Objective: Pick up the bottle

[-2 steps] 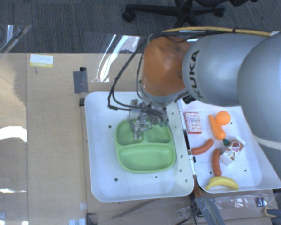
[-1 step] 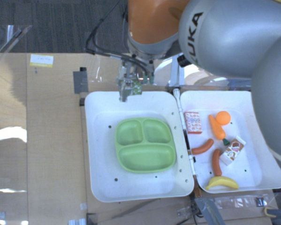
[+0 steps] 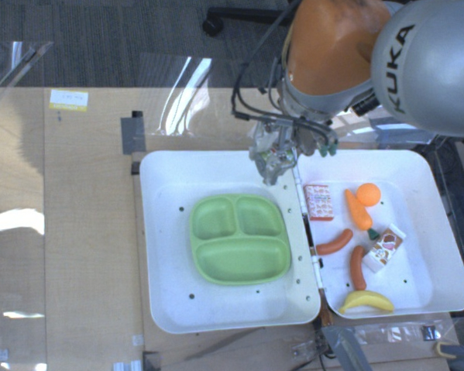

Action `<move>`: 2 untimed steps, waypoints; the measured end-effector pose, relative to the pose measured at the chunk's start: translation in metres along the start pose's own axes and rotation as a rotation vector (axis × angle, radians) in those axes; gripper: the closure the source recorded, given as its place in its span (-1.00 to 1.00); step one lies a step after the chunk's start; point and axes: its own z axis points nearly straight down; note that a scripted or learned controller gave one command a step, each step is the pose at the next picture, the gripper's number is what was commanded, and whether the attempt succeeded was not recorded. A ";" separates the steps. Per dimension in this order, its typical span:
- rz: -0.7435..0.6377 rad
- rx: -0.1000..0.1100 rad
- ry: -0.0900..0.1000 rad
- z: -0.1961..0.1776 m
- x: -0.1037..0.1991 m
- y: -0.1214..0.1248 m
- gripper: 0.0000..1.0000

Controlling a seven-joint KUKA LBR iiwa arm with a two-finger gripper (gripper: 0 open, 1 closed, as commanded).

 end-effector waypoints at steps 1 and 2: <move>0.289 -0.002 -0.002 0.001 -0.055 0.103 1.00; -0.119 0.000 -0.006 -0.191 -0.017 0.029 1.00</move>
